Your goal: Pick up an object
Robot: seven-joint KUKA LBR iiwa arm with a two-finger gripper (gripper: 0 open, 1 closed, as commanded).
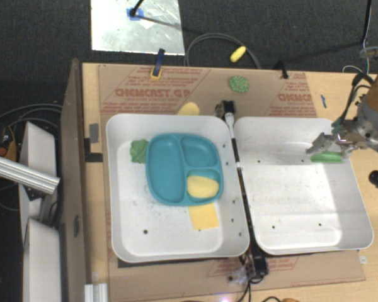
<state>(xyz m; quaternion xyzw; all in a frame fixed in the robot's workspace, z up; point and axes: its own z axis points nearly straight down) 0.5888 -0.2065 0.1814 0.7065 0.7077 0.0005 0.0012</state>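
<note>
Jaws (327,147) over the right bin's (302,231) upper right corner, pinching a green object (327,158), with a blue divided tray (173,168) holding a yellow piece (202,185) in the left bin (123,231).

This is a robotics lab, no question. A bench (340,93) carries a cardboard sheet (176,90) stamped with a maker's name, and on it two white bins (123,168) sit side by side. The grey arm (373,115) comes in from the right. Off the bench to the left there's dark carpet (31,43), loose cables (25,115) and an aluminium rail (22,175). At the far side a shiny metal plate (135,17) lies on the floor, with a black cable (214,39) looping beside it.
</note>
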